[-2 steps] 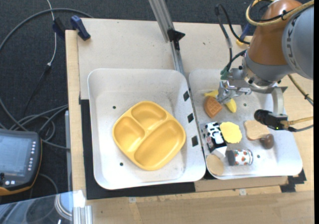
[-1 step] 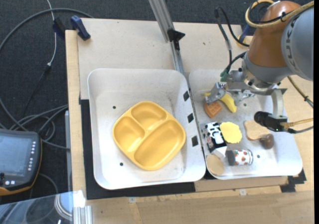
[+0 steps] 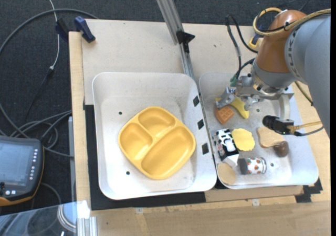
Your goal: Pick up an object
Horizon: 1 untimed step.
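We find the gripper [image 3: 237, 97] low in the right bin [image 3: 310, 169], directly over a banana [image 3: 241, 107] beside a waffle piece [image 3: 224, 114]. We cannot tell its finger state. A yellow divided plate [image 3: 157, 142] lies in the left bin [image 3: 105, 125].

Bright, even light falls from overhead across the whole bench [image 3: 136, 51]. The left bin [image 3: 105, 125] runs close to washed-out white, its rim melting into the wall at 9 o'clock. A soft sheen sits on the yellow plate [image 3: 157, 142], with gentle shadow in its compartments. The arm [image 3: 294, 46] throws only a faint shadow toward 6 o'clock on the right bin [image 3: 304, 161]. Focus holds fairly sharp in the middle; the small objects at 4 o'clock look grainy and slightly soft. The dark floor [image 3: 31, 30] at 10 o'clock shows speckled noise.
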### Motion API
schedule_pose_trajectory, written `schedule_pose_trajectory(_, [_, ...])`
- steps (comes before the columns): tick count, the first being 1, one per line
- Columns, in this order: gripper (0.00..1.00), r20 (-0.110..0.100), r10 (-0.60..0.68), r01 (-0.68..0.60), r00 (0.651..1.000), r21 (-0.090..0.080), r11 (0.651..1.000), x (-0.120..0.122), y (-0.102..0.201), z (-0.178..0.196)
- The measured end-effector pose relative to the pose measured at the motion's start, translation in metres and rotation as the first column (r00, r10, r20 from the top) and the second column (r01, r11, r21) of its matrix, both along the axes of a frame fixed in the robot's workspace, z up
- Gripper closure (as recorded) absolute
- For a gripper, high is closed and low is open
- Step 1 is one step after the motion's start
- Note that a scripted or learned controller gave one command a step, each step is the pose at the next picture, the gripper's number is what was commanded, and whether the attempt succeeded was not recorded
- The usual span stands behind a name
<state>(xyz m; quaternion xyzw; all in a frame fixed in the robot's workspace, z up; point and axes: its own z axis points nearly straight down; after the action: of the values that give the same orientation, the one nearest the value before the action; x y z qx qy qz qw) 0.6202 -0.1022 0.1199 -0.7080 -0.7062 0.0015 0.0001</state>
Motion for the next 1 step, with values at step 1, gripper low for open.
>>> schedule_pose_trajectory(1, [0.00, 0.010, 0.000, 0.000, 1.000, 0.002, 1.000, 0.0090, -0.0163, -0.0240])
